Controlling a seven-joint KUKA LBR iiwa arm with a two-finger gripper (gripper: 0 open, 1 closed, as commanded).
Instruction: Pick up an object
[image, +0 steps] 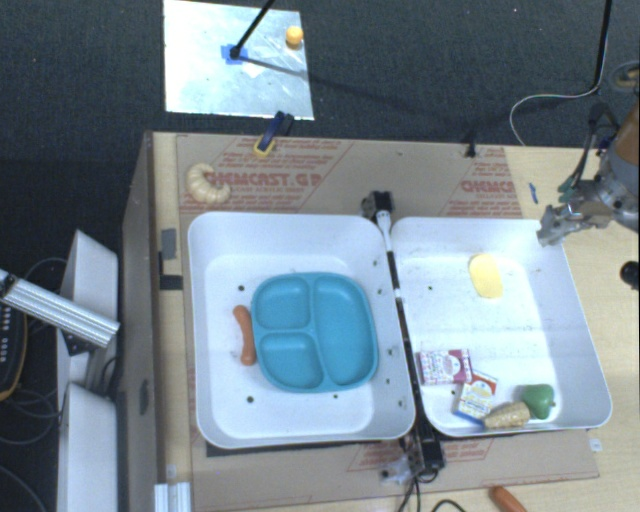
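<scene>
Two shallow white bins sit side by side on the bench, the left bin (215, 300) carrying a blue divided tray (313, 330) with an orange sausage (245, 334) just beside the tray's left edge. In the right bin (570, 330), right of the tray, lie a pale yellow block (486, 274), a red-and-white packet (445, 367), a small printed carton (475, 397), a green pepper (538, 399) and a tan piece (507, 416). The gripper (556, 225) hovers at that bin's far right rim, holding nothing; whether it is spread cannot be told.

Worktop (330, 165): tan board, red lettering.
Left bin (215, 300): on worktop, touching right bin (570, 310).
Behind left bin: pale ridged object (207, 182), blue-yellow clip (271, 135).
Front of right bin: orange piece (507, 497).
</scene>
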